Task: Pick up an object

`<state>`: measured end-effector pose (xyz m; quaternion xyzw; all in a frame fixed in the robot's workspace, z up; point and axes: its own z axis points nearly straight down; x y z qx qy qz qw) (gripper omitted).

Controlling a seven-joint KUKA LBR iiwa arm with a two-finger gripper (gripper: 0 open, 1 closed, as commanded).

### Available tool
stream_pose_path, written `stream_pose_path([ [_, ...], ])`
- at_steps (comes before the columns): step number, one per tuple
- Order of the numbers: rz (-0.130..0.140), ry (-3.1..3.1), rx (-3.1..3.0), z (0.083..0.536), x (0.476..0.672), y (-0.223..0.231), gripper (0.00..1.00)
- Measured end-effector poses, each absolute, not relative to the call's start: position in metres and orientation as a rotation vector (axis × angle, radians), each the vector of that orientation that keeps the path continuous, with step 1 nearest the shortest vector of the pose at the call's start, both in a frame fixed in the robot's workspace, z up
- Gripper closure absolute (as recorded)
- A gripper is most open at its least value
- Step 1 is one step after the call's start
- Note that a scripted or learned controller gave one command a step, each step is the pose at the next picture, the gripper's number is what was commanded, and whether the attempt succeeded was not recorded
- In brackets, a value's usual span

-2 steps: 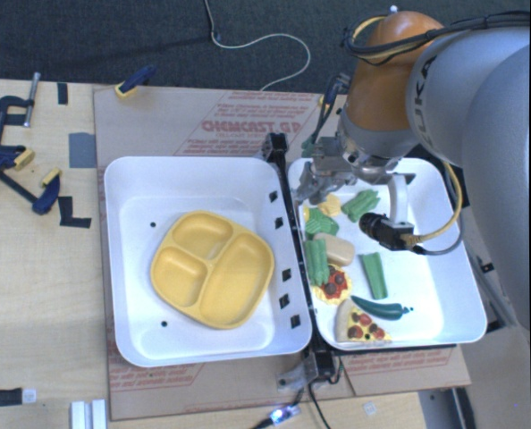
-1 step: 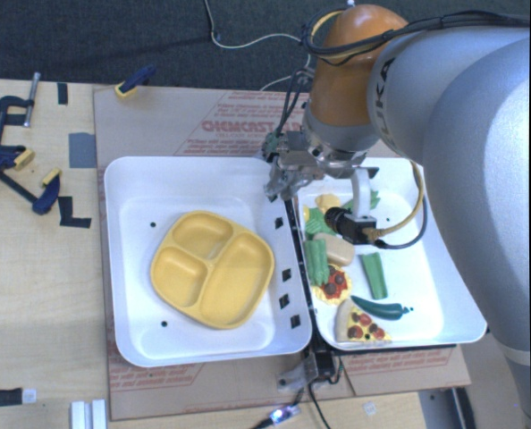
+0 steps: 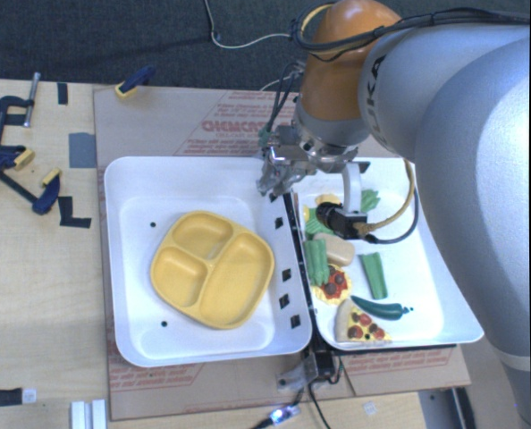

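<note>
My gripper (image 3: 278, 175) hangs over the far end of the divider between the two bins, with nothing seen in it. The right bin (image 3: 444, 307) holds toy food: a green cucumber piece (image 3: 317, 259), a beige chunk (image 3: 341, 253), a red piece (image 3: 336, 284), a green stick (image 3: 374, 275), a dark teal pepper (image 3: 382, 308), a pizza slice (image 3: 358, 325) and a leafy green piece (image 3: 370, 201). These lie just right of and nearer than the gripper. A yellow divided plate (image 3: 214, 268) lies in the left bin (image 3: 127, 195).
The big grey arm with its orange band (image 3: 346, 52) covers the right bin's far right part. A black cable (image 3: 395, 222) loops over the toys. Blue clamps (image 3: 15, 164) lie on the bench at the left, outside the bins.
</note>
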<state>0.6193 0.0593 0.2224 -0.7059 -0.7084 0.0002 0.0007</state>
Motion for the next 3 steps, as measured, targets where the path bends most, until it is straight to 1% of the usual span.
stream_pose_path([
  [1, 0.005, -2.222, -2.219, 0.221, 0.601, 0.064, 1.00],
  [2, 0.001, -2.224, -2.218, 0.232, 0.616, 0.059, 1.00],
  [3, 0.003, -2.223, -2.219, 0.231, 0.615, 0.059, 1.00],
])
